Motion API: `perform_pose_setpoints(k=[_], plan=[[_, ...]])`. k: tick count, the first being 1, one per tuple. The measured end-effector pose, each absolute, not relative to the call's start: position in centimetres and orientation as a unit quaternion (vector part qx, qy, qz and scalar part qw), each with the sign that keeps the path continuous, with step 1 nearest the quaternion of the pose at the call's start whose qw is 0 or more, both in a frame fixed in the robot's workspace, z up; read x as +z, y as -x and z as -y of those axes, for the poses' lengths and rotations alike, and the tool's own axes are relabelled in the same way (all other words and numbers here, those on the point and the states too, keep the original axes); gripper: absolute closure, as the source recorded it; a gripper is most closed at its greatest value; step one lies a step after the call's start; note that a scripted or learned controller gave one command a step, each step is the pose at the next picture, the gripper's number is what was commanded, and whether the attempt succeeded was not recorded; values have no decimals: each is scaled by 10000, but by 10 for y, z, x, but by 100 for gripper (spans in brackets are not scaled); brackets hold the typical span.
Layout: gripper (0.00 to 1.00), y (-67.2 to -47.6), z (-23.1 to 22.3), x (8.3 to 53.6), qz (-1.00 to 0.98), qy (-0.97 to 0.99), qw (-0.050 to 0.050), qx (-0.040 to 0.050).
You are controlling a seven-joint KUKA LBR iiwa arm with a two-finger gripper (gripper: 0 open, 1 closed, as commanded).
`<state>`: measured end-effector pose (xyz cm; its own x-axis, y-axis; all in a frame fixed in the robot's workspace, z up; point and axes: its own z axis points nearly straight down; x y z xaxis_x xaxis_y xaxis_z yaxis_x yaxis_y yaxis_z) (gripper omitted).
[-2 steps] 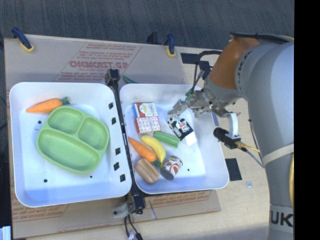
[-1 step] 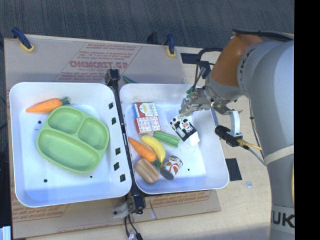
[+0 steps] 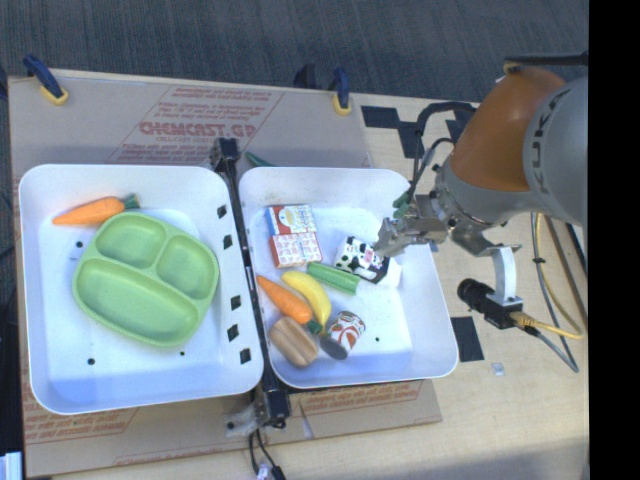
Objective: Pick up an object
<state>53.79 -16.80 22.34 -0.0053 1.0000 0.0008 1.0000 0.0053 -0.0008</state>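
Your gripper hangs over the right bin's right side, just beside the black-and-white cow-print carton.

You cannot tell from this view whether it is spread or pinching anything. In that bin you see a small picture box, a green stick-shaped toy, a banana, an orange carrot, a bread roll and a small can. The left bin holds a green divided plate and another carrot near its upper left corner.

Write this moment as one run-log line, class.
stage: reaching | gripper: over right bin, beside cow-patterned toy | grasp: cannot tell | left bin: green plate, carrot
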Motion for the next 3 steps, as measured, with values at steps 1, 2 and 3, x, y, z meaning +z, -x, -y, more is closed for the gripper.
perform_pose_setpoints(k=[1, 2, 3], plan=[[100, -625, 176, 227, 7089, 7053, 5, -1], [100, -560, 89, 261, 7095, 7047, 8, 1], [100, -606, 99, 210, 7099, 7043, 9, 18]])
